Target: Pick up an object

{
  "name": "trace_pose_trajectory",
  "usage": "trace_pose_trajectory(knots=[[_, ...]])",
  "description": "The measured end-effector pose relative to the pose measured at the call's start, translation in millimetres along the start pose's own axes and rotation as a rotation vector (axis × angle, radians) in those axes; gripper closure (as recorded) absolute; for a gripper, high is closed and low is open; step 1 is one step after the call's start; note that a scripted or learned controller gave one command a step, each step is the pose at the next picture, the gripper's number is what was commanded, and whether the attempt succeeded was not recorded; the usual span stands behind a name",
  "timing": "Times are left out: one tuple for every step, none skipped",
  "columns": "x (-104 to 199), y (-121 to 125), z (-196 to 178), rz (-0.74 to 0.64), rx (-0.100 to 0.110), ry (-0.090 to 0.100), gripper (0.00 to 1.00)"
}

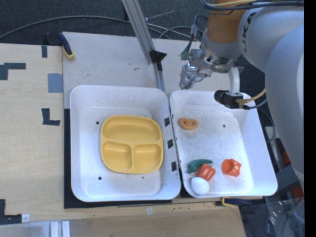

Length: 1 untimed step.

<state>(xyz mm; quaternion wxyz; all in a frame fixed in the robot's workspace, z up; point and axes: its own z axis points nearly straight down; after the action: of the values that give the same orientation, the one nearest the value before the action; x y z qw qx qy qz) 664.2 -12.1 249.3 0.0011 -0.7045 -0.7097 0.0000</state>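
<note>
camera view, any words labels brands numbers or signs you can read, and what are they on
No text can be read.
Arm: dark marks on the grey shell beside the orange band, cut off and too blurred to read.
Orange toy: a small yellow star shape, a sign and not a word.
Yellow tray, pretzel, both bins: no lettering seen.

Yellow tray [131, 143] smooth plastic; bins [79, 132] matt white.

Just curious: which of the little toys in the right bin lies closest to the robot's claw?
The pretzel. It lies alone near the bin's far end, below the gripper; the other toys cluster at the near end.
</note>
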Motion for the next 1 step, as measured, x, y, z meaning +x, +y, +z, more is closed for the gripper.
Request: trace_pose_trajectory(knots=[[54.1, -17.7, 14.8, 0.001, 0.003, -0.001, 1.0]])
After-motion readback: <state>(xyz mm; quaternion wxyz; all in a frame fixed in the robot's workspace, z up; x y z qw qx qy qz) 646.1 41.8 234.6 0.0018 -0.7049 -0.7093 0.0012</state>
